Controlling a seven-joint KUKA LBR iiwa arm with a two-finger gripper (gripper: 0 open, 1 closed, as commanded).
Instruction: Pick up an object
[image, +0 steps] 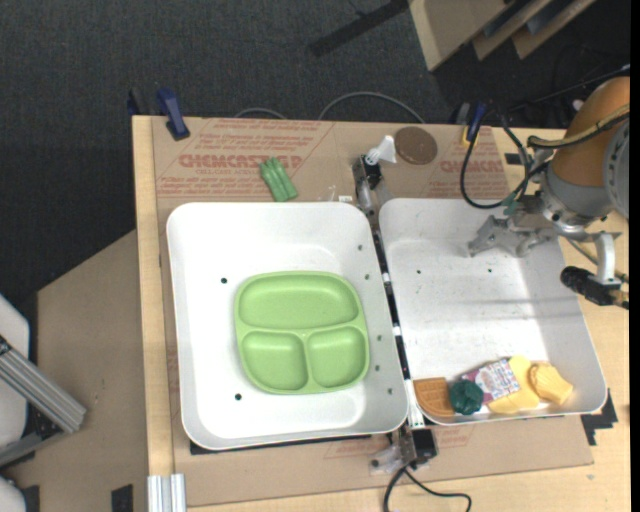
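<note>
Dark carpet surrounds the cardboard-topped bench (300, 150) that carries both shallow white bins. Inside the left white bin (200, 300) lies a pale green three-compartment plastic tray (300, 330). Along the right white bin's (480, 320) near edge huddle small toy foods: a tan bread-like slice (430, 396), a dark green lump (466, 397), a patterned packet (497, 378), a yellow piece (515, 400) and an orange-tan piece (551, 383), touching one another. Above that bin's far corner hangs the grey gripper (510, 235), well apart from them, clasping nothing; whether it is open I cannot tell. Black cables (480, 160) loop beside it.
</note>
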